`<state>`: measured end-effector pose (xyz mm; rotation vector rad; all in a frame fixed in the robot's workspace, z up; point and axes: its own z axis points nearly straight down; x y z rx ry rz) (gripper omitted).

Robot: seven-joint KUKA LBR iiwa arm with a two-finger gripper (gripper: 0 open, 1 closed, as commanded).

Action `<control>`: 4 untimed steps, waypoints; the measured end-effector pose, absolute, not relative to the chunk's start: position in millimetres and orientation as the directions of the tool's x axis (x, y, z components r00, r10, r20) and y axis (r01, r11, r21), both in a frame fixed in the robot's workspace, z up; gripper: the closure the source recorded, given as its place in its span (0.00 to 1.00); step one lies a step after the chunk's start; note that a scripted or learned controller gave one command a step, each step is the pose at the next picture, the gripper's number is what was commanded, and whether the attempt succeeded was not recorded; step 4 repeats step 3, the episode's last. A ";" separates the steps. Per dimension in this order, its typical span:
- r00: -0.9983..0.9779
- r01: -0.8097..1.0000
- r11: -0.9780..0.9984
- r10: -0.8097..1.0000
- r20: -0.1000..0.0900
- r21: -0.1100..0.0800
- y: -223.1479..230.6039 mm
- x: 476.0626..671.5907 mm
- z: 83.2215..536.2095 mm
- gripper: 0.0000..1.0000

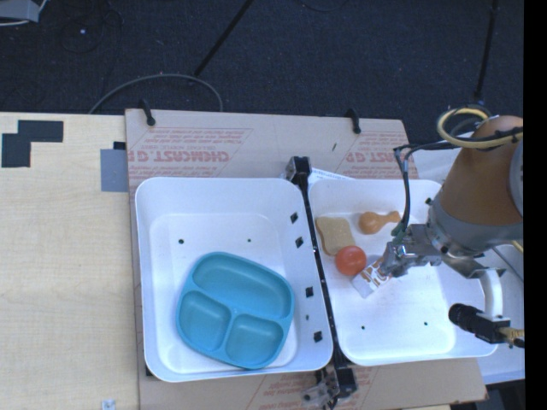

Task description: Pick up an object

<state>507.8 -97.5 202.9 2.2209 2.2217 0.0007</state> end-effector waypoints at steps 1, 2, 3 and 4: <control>-0.004 1.000 0.004 1.000 0.003 -0.005 -37.1 496.7 206.5 1.00; -0.005 1.000 0.005 1.000 0.002 -0.002 18.3 495.8 221.4 1.00; -0.006 1.000 0.006 1.000 0.001 -0.004 80.7 487.5 221.4 1.00; -0.006 1.000 0.006 1.000 0.001 -0.004 80.7 487.5 221.4 1.00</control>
